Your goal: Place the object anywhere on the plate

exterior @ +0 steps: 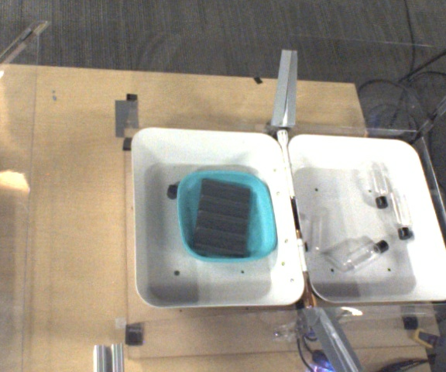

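I see a dark grey ribbed block lying flat on the turquoise plate in the left bin. Three clear vials with black caps lie in the right bin.

Bench: two bins are borne side by side, touching along their inner walls.
Left bin: a plate is held near its middle.
Plate: a ridged block is laid on it, within the rim.
Right bin: three vials are held.
Vials: one is laid toward the rear, one just right of it, one nearer the front.
Upright post: set behind the seam between the bins.
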You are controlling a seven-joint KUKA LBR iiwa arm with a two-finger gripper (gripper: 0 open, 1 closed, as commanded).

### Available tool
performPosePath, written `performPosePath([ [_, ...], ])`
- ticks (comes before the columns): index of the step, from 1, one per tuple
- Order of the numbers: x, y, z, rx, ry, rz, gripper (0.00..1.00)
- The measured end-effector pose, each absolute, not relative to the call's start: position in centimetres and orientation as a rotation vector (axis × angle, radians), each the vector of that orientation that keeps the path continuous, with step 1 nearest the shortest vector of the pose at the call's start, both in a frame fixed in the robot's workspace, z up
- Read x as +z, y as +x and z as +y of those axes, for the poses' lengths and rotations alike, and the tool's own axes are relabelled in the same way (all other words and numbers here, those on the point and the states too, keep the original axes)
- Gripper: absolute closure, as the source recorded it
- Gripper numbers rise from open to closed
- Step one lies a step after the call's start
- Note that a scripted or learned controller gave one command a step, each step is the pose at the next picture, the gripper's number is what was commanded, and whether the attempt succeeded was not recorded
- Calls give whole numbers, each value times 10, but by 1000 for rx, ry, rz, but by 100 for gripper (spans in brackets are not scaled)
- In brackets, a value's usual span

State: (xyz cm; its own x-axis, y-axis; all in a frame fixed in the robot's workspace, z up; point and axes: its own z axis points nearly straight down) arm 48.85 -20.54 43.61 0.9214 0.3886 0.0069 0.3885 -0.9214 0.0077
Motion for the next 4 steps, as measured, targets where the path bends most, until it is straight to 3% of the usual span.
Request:
performPosePath([
  [4, 436, 488, -206, 13, 3118, 326, 0],
])
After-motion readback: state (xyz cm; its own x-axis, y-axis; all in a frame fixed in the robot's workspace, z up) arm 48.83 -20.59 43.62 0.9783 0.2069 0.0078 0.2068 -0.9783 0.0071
